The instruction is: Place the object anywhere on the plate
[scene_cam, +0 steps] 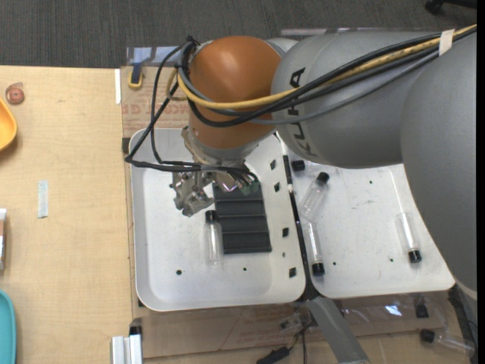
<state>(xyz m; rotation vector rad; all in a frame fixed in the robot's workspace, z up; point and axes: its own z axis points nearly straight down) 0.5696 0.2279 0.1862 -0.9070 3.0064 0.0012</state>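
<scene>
hand (pixel 198 192) over left bin (pixel 163 279) | grip: cannot tell | vial (pixel 214 237) lies loose in bin | placing not done

Dark grey carpet floor (pixel 91 14) up top, light wood bench (pixel 68 226) at left (even lighting).

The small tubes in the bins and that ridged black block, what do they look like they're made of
The tubes, such as one in the right bin, look like clear plastic or glass, since the white floor shows through, with black caps. The ridged block looks like matte black plastic or rubber, with no shine on it.
</scene>
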